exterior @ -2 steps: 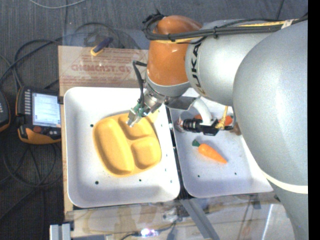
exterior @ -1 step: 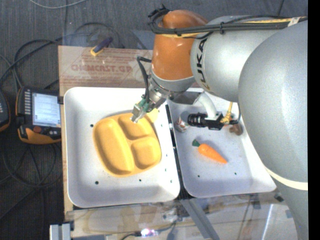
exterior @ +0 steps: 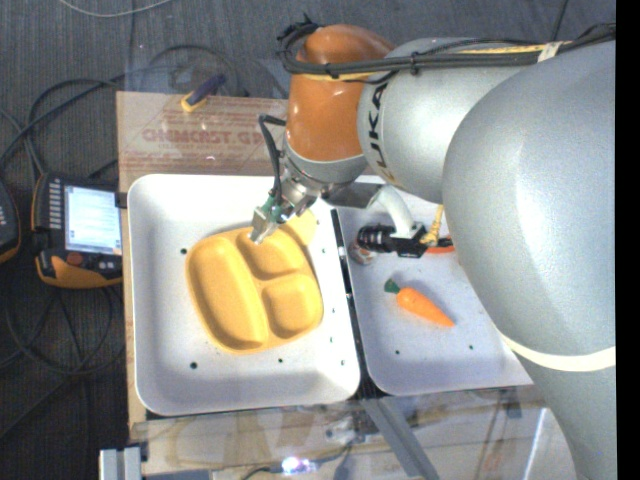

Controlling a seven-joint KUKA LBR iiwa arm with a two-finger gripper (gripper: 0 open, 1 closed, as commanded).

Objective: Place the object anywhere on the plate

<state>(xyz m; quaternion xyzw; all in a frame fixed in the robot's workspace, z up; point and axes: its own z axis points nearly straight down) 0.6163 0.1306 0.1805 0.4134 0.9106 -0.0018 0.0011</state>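
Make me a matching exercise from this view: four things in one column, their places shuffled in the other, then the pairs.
Things:
1. plate
2. carrot
3. claw
4. tablet

Places:
A. in the right bin
B. on the floor, left of the bench
C. in the left bin
D. over the plate's upper edge

Pairs: 1-C, 2-A, 3-D, 4-B

One plate, one carrot, two bins.
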